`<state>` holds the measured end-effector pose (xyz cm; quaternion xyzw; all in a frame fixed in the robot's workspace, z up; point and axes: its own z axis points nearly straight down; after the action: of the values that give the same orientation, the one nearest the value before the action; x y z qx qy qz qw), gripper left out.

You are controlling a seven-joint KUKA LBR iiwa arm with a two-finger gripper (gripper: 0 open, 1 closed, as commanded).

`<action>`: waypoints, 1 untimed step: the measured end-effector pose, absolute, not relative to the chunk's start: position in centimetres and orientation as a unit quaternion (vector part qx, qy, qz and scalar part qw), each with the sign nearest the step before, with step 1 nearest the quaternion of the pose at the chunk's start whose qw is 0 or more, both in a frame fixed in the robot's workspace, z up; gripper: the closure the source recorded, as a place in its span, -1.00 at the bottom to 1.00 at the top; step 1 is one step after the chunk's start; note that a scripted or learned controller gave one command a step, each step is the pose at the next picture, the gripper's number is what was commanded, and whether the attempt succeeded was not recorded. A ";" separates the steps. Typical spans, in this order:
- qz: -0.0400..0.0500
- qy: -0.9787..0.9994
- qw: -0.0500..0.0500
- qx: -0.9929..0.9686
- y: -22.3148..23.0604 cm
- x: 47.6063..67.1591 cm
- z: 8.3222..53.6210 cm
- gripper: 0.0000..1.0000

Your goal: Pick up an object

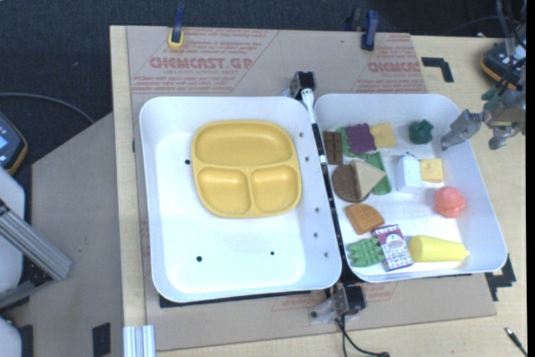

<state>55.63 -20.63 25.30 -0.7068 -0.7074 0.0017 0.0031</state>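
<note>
My gripper (478,136) hangs over the right rim of the right bin (489,217), its two fingers spread open with nothing between them. The bin holds several toy foods. A green broccoli piece (420,130) lies just left of the gripper, and a yellow cheese block (432,170) and a white block (410,171) sit below it. A pink ball (450,201) rests near the right wall. Purple grapes (359,138), a brown bar (333,146), a bread slice (364,217), a small printed box (393,247) and a yellow banana-like piece (436,248) lie further left and toward the front.
The left bin (167,230) holds a yellow divided plate (247,167). Two blue clamps (369,29) (177,22) grip the back edge of the brown board. A black connector (303,83) sits between the bins at the back.
</note>
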 end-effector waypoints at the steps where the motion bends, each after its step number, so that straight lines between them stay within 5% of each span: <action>1: 0.003 -0.707 0.007 -0.707 -20.3 55.2 18.6 -1.00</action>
<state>55.25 -20.28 18.61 -0.7070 -0.7072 0.0030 0.0066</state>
